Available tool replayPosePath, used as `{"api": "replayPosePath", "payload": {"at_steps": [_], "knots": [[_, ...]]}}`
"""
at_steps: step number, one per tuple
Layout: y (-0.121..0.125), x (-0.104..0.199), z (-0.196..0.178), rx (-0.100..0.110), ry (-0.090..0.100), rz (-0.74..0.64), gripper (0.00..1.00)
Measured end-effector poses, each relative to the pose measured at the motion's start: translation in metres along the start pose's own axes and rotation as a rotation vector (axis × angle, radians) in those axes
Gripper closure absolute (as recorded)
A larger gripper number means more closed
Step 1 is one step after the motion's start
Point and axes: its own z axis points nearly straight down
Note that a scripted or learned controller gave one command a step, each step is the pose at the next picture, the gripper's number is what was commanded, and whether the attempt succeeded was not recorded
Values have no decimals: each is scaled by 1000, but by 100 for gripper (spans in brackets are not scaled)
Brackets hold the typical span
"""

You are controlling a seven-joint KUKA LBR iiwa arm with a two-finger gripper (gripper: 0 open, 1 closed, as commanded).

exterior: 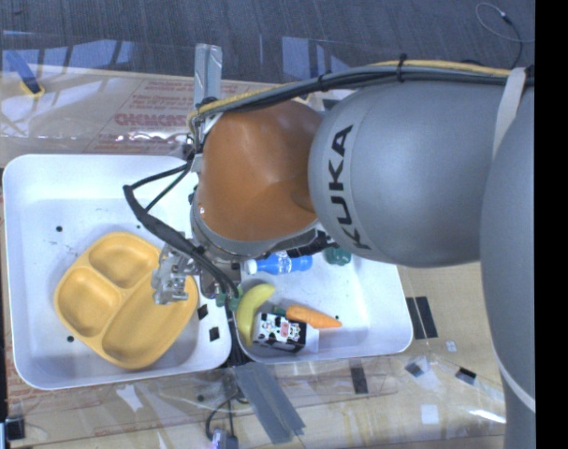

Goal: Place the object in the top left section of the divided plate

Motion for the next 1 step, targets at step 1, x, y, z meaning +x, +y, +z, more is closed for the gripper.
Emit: {"api": "replayPosePath", "payload": {"at_steps": [1], "knots": [[0, 0, 0, 0, 0, 0, 0]]}}
